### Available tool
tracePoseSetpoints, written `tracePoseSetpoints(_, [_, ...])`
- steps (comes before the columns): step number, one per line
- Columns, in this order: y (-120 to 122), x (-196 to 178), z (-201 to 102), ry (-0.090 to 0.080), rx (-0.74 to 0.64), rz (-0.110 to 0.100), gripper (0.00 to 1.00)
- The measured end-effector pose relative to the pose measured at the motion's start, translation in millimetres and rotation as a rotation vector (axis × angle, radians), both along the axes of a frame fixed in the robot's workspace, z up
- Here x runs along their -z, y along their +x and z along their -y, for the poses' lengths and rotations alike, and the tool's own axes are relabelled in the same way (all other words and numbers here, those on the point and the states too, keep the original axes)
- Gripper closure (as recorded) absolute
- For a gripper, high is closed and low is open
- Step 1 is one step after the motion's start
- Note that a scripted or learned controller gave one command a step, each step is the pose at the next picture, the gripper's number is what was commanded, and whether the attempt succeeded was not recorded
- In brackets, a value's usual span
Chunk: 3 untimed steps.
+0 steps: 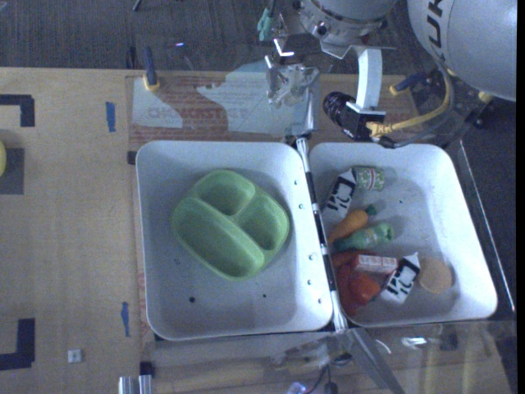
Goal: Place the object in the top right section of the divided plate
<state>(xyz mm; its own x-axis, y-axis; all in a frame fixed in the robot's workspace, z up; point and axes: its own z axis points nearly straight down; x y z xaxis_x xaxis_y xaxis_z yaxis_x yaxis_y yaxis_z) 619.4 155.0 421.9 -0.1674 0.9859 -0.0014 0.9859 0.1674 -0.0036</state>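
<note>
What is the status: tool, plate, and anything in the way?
Tool up behind the bins, nothing seen in it. Green divided plate in the left bin, sections bare. Toy foods heaped in the right bin. Nothing blocking the plate.

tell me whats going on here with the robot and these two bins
A robot arm reaches in from the right, its gripper hovering above the far edge of the bins with nothing between its fingers. The left bin holds a green divided plate, all sections bare. The right bin holds a pile of toy food: a carrot, a small can, a red item and a round biscuit-like piece. Nothing has been moved to the plate yet.
</note>
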Motion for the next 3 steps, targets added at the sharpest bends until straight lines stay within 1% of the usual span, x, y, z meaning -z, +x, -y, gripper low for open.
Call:
tracePoseSetpoints(1, [1.1, -9.4, -1.8, -0.002, -0.003, 0.001, 1.0])
tracePoseSetpoints(2, [-107.5, 66.3, -52.5, 0.001, 0.028, 0.002, 1.0])
tracePoseSetpoints(3, [-124.7, 148.3, -64.9, -0.001, 0.124, -0.001, 1.0])
